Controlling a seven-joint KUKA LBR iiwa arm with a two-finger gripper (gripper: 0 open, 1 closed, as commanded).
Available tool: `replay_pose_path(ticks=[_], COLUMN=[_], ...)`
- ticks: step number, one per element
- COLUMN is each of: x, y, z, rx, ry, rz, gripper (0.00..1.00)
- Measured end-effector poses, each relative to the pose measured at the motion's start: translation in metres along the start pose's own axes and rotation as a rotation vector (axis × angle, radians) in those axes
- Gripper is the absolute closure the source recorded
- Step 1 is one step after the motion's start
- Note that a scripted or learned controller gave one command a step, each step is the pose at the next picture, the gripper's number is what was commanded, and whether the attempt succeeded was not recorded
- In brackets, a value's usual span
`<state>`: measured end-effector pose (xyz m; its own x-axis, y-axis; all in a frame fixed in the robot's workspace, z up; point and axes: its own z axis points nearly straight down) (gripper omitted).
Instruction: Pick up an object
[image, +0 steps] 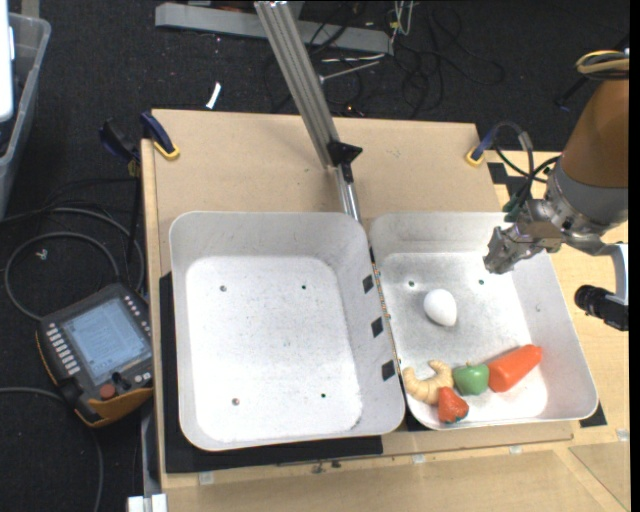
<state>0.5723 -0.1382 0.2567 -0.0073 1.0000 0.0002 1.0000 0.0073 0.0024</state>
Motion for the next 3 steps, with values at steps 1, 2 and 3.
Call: replay_pose_path(ticks=[1,2,3], x=[0.046,0.092,0.139], y=[0.02,0.04,0.043], z=[-0.003,-0.003,0.003], rx=[0.0,0.0,0.004], ry=[0.001,0.001,0.001], rz=[0.0,0.0,0.0], gripper=[1.0,1.0,1.0])
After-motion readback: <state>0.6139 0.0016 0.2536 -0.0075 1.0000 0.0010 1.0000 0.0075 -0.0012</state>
